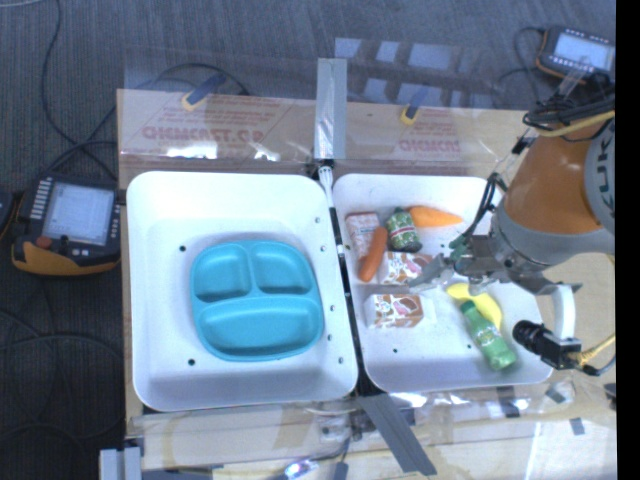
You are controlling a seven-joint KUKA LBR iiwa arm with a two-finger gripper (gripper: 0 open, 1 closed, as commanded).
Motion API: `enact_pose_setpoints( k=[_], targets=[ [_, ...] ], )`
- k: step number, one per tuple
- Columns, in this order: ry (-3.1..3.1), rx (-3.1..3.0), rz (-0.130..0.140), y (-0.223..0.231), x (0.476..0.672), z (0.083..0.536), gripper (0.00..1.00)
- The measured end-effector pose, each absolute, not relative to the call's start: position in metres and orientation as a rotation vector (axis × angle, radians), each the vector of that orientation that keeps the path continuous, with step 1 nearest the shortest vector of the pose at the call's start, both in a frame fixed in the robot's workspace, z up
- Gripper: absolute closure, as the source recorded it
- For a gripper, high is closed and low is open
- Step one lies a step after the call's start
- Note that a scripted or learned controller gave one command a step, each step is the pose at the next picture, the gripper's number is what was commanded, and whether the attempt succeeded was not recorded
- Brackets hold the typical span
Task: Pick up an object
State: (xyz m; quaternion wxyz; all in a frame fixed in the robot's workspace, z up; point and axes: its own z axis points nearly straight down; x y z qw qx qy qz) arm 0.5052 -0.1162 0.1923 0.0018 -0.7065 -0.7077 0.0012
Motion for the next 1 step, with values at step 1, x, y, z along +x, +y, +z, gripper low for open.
enact_pose_setpoints(
  k=[1],
  targets=[
    [-2.200, -2.240, 0.003, -0.1565, 0.4859, 0.2387, 0.00]
  ],
)
